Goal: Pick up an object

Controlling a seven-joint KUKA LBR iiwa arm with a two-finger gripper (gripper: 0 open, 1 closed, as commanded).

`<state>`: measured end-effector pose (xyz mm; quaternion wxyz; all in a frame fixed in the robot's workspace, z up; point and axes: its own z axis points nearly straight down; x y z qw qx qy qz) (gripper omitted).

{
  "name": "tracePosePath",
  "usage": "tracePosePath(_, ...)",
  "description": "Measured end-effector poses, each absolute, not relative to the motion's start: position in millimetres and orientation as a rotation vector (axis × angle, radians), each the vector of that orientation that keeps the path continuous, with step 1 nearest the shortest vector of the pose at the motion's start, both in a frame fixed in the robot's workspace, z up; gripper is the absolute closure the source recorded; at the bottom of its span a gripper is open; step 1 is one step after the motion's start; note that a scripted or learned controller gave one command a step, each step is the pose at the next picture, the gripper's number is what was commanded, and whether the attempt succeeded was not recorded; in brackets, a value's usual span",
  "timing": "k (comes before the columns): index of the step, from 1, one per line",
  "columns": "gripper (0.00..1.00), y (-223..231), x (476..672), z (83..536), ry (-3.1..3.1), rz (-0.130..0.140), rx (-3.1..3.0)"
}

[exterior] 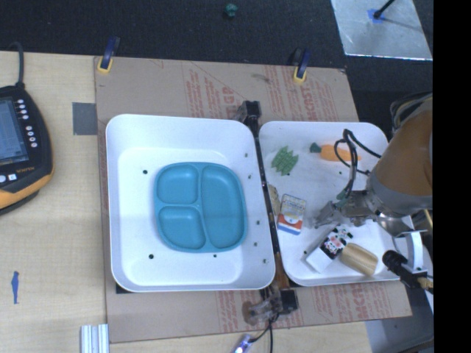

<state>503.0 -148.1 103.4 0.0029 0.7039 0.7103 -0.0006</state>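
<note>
At the near edge of the bench, a cable and connector lie on the brown cardboard sheet under two shallow white bins. In the right bin, closest to the camera, a tan cylindrical block rests against a small black-and-white patterned item and a white block, all three touching or just beside one another near the bin's front wall. Just above them the gripper of the grey arm hangs low over the bin floor, its metal fingers spread apart and nothing between them. To its left, a small clear packet with a red and blue label lies near the divide between the bins. Farther back sit a green leafy toy and, near the far wall, an orange piece with a green tip, partly crossed by the arm's black cable. The left bin holds a blue divided plate lying flat at its centre. Beyond the bins, two blue-and-yellow clamps pin the cardboard's far edge. A handheld control pendant rests on the bench at far left.
</note>
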Motion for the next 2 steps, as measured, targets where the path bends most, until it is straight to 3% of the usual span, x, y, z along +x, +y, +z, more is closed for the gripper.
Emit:
tracePosePath(1, 0.0, -101, 477.0, 92, 2.227, -0.002, 2.213)
tracePosePath(2, 0.0, -183, 476.1, 156, 2.224, -0.002, 2.219)
